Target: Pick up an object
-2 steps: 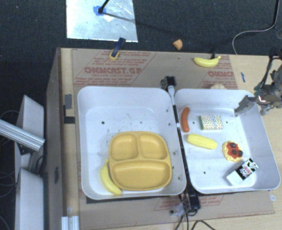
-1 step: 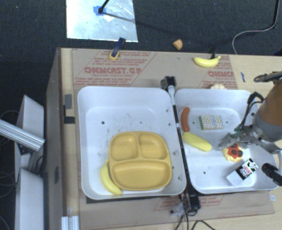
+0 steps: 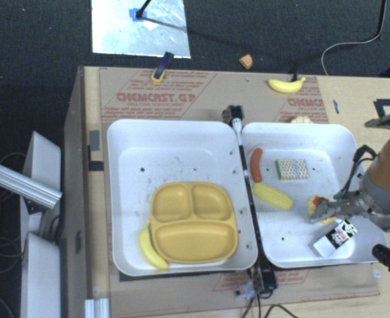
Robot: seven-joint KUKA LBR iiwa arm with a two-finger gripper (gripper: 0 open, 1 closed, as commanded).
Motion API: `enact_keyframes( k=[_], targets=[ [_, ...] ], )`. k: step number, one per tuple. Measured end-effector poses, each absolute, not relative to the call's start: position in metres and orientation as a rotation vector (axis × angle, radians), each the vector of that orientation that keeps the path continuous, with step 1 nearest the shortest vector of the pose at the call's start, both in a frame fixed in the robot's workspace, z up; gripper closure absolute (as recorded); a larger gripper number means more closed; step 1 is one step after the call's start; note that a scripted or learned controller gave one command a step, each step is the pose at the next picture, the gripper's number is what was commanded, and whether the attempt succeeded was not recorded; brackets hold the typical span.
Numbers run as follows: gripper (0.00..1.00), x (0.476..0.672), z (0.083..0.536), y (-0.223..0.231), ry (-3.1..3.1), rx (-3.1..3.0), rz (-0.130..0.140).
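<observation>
The right bin [image 3: 300, 130] holds an orange sausage [image 3: 256, 165], a checkered block [image 3: 292, 169], a yellow corn-like piece [image 3: 272, 195], a small yellow and red toy [image 3: 313, 204] and a white carton with black marks [image 3: 335, 238]. My gripper [image 3: 327, 212] is low in the right side of this bin. It sits right against the small yellow and red toy and just above the carton. The grey arm with its orange band [image 3: 385, 171] comes in from the right edge.
The left bin [image 3: 175, 128] bears a yellow divided plate [image 3: 193, 220] with a banana [image 3: 149, 247] at its lower left. Behind the bins, another banana [image 3: 285, 84] and a small orange piece [image 3: 246, 61] lie on the cardboard and floor.
</observation>
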State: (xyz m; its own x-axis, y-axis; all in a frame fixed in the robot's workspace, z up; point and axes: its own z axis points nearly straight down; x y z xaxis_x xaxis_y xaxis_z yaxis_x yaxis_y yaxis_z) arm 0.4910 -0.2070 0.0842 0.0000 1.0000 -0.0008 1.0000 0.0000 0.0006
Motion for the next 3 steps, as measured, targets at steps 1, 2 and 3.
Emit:
enact_keyframes(
  k=[1, 2, 3],
  targets=[
    [0.00, 0.587, 0.159, -0.196, 2.223, 2.214, 0.004],
    [0.00, 0.534, 0.163, -0.189, 2.223, 2.219, 0.001],
    [0.00, 0.516, 0.084, -0.207, 2.221, 2.220, 0.001]
  ],
)
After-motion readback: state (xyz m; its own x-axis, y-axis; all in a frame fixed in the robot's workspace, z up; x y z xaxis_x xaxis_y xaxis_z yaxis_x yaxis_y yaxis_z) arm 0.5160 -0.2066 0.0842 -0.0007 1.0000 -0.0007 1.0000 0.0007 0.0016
